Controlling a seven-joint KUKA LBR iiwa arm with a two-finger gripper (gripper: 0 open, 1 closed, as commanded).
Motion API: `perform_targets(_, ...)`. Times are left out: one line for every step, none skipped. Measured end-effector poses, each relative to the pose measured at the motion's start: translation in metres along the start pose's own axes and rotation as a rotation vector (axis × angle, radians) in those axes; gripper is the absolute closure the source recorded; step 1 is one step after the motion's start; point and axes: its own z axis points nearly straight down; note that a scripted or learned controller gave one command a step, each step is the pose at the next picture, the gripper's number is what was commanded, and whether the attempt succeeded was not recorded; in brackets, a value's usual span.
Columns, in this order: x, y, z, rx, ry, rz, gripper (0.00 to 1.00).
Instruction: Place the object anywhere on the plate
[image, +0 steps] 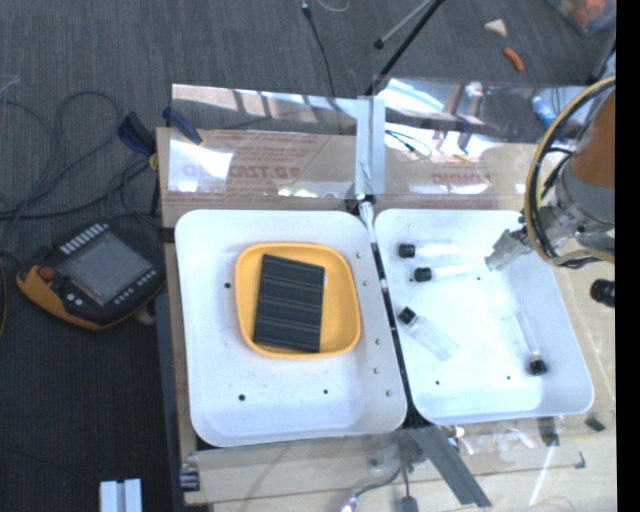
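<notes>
A dark ribbed rectangular block lies flat on the yellow plate, which sits in the middle of the left bin. The block rests slightly tilted, fully within the plate's rim. My gripper hangs over the upper right part of the right bin, far from the plate. It comes down from the grey arm at the right edge. Nothing is seen in the gripper.
Several clear vials with black caps lie in the right bin, among them one near the divider and one at the right. A clear plastic wall stands behind the bins. A teach pendant lies on the floor at left.
</notes>
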Motion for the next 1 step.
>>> perform_targets(0.0001, 0.0001, 0.0000, 0.000, 0.000, 0.000, 0.00)
